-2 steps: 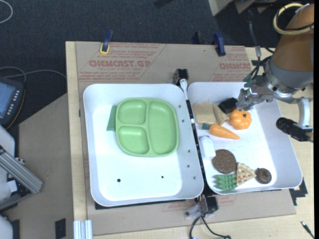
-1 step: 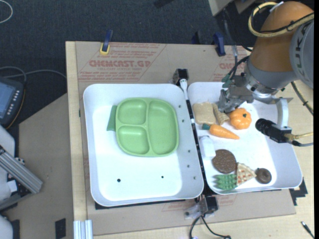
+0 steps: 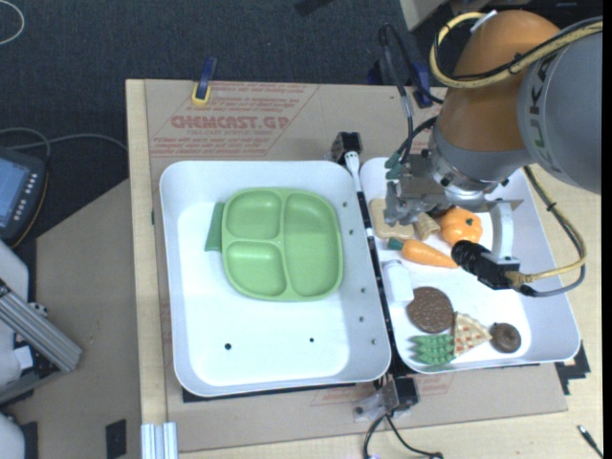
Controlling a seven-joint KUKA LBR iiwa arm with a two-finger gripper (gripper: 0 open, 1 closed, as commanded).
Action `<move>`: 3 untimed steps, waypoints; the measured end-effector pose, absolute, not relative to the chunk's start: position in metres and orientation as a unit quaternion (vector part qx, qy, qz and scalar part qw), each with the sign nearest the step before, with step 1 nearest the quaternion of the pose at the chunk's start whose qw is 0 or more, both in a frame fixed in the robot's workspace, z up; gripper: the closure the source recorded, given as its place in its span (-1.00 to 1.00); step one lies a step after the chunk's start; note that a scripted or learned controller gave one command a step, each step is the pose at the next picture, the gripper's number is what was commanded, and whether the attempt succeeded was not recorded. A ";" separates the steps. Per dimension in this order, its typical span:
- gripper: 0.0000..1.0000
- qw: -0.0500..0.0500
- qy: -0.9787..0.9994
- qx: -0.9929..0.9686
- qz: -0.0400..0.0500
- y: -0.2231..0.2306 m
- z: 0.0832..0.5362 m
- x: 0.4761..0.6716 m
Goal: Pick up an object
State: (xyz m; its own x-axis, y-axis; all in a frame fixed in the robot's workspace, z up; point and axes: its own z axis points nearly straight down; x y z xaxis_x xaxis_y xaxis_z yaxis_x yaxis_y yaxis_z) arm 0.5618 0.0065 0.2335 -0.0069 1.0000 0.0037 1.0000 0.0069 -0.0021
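Tool [image 3: 413,210] low in right white bin [image 3: 559,304], over tan flat piece [image 3: 384,222] left of round orange plastic fruit [image 3: 461,226] | finger state: cannot tell | carrot [image 3: 426,252] below fruit | pick apparently not yet done; grasp and lift remain

Right bin [image 3: 559,338], toy food in a loose cluster. Orange [image 3: 462,226] upright, just above carrot [image 3: 427,252], which lies flat, tip pointing left. Brown patty [image 3: 430,309] lower down, flat. Pizza slice [image 3: 469,333] beside it, touching green pea pods [image 3: 432,349] at bin's near edge. Small brown donut [image 3: 504,337] right of pizza. Tan piece [image 3: 392,223] upper left, partly hidden.
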 end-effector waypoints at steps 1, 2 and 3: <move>1.00 0.002 -0.708 -0.706 0.001 0.014 0.214 0.559; 1.00 -0.001 -0.708 -0.707 -0.001 0.013 0.235 0.554; 1.00 0.000 -0.707 -0.707 -0.001 0.013 0.234 0.554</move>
State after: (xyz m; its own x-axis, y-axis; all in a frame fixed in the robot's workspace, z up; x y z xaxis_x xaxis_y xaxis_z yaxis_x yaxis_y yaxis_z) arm 0.5536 0.0132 0.2337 -0.0003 1.0000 0.0003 1.0000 0.0003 0.0013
